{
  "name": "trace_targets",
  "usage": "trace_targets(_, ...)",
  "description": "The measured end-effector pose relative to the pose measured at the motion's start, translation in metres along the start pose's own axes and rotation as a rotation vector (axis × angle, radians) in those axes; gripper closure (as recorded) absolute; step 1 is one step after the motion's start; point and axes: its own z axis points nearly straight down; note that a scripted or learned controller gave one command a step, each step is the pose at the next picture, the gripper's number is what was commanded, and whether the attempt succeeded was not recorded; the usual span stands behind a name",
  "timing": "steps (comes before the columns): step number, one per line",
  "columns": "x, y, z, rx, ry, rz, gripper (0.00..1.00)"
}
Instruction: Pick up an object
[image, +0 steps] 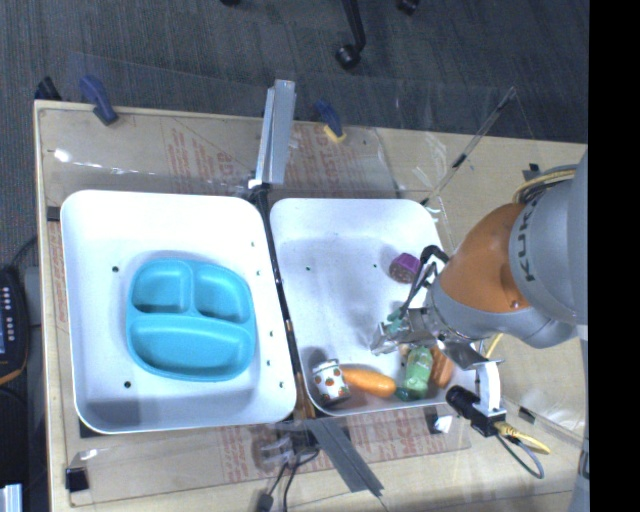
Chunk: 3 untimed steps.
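1. Camera view: a plywood bench on dark carpet bears two white bins; the left bin holds a blue divided tray.
2. Right bin: an orange carrot at 6 o'clock, its long axis running 3 to 9 o'clock.
3. Gripper low over the bin's 5 o'clock area; whether it pinches anything, I cannot tell.

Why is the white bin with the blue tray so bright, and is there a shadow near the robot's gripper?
In the camera view, the left bin glares almost pure white, washing out its surface around the blue tray; the right bin carries a soft grey shadow across its floor beside the arm; the gripper and the small objects near it look slightly blurry.
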Motion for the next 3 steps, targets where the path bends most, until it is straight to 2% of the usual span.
trace_targets(1,-0.001,0.043,-0.082,0.004,0.001,0.007,1.0)
trace_targets(2,-0.001,0.043,-0.082,0.004,0.001,0.007,0.0)
trace_targets(3,0.003,0.001,0.011,0.005,0.002,0.007,0.0)
